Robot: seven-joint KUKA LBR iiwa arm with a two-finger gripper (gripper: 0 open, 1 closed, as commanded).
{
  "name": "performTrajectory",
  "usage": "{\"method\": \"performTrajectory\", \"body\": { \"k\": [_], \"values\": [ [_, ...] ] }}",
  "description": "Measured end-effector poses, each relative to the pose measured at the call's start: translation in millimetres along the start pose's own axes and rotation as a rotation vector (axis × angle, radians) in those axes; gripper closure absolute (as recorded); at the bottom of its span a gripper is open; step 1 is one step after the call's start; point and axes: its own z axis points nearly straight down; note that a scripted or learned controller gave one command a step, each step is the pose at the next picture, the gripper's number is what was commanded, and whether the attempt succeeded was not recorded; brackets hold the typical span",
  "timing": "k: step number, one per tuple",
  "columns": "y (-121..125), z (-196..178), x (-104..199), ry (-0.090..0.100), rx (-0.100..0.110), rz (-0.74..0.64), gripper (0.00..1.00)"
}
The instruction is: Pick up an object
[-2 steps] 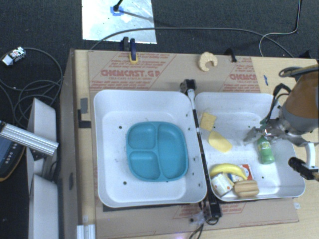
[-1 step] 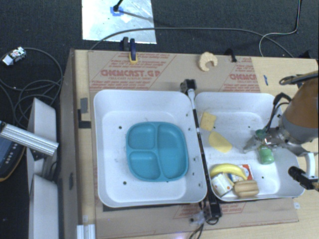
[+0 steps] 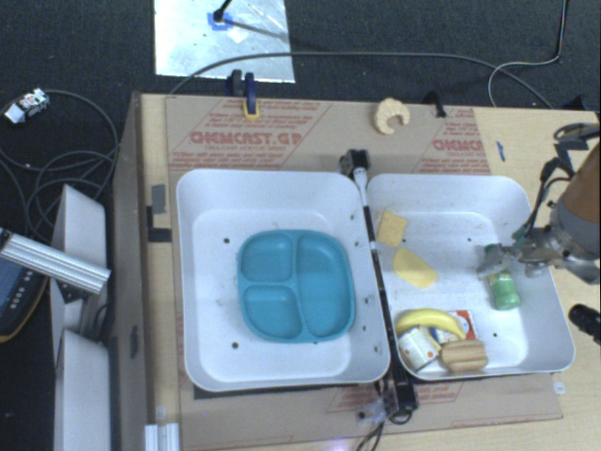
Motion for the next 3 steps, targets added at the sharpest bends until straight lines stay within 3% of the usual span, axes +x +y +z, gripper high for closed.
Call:
{"method": "performTrajectory", "body": {
  "k": [1,2,3],
  "values": [
    [-0.1,63.6,0.8,0.001,0.002,-0.001,0.00],
    [0.6,53.0,0.6,0.001,0.000,-0.002,1.00],
    [33.8,-120.4,46.3,0.000,-0.002,-0.004,1.00]
  ]
}}
